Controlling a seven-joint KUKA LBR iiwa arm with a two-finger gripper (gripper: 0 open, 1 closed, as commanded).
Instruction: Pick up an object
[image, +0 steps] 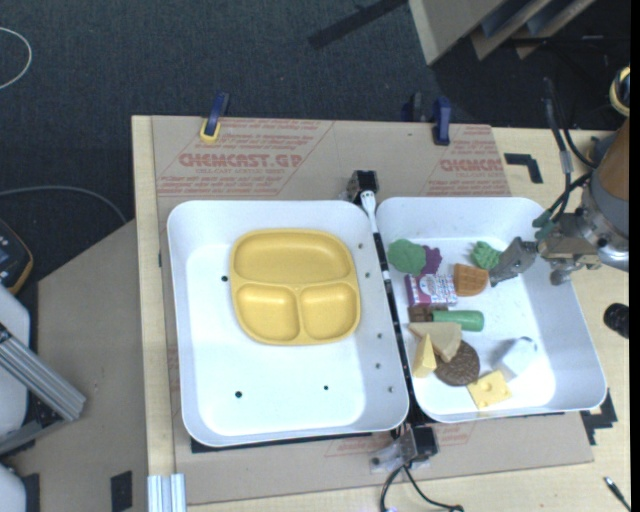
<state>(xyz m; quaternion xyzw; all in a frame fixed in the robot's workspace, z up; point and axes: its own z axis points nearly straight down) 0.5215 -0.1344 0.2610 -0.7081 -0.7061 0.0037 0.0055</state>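
The hand (512, 262) hung low over the right bin (560, 330), near its upper right part, reaching in from the right side. Whether its grasping parts stood apart or together could not be told from the overhead view; nothing was seen caught in it.

The things to choose from lay crowded in the left half of that bin: a green leafy piece (407, 255), a small green piece (486, 254) just beside the hand, an orange-brown piece (470, 279), a pink packet (431, 291), a green cylinder (459, 320), a yellow wedge (427, 352), a brown round cookie (458, 368), a holed cheese square (489, 389) and a pale white item (517, 353). The left bin (200, 330) held a yellow divided plate (295, 284).

The step in hand looked like the approach and choice of target. To do it well, the hand should probably go for a piece standing clear of the others, such as the small green piece or the orange-brown one nearest it. It should come straight down, centred over that piece, so the neighbours are not pushed. The packed group by the divider would be a poorer choice, being flat and touching.
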